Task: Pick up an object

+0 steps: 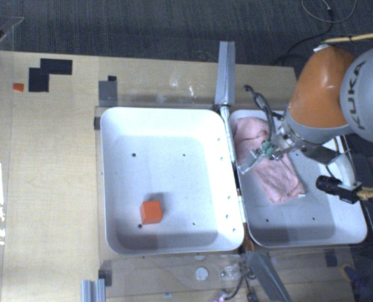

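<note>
- Arm reaches in from the right, orange band above the wrist, over the right bin.
- Tool sits low at the left side of the right bin, near the divider between the bins, over a pink cloth.
- Tool state: cannot tell, fingers too small and blurred.
- Pink cloth lies crumpled in the upper-left part of the right bin, running from the top wall down toward the middle.
- Orange block rests on the floor of the left bin, lower-left area, well apart from the tool.
- Both bins sit side by side on the wooden counter.
</note>
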